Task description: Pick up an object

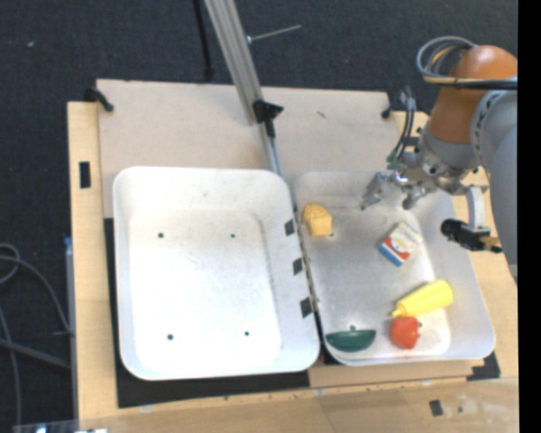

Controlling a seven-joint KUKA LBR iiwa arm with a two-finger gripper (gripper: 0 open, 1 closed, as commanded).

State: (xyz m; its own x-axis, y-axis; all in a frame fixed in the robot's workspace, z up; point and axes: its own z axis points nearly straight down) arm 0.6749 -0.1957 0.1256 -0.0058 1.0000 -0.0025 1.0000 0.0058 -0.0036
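The right bin (361, 269) holds several small objects. A yellow lump (317, 220) lies near its left wall. A white carton with red and blue print (398, 244) sits mid-bin. A yellow bottle (424, 299) lies toward the front, with a red object (405, 332) and a dark green dish (352, 338) by the front rim. My gripper (390, 192) hangs over the bin's back right area, fingers spread open with nothing between them. It stands above and behind the carton, apart from it.
The left bin (203, 269) sits beside the right one, joined by dark clips. A slanted aluminium post (239, 52) rises behind the bins. Cables lie on the floor at far left. The arm's orange band (464, 84) is at upper right.
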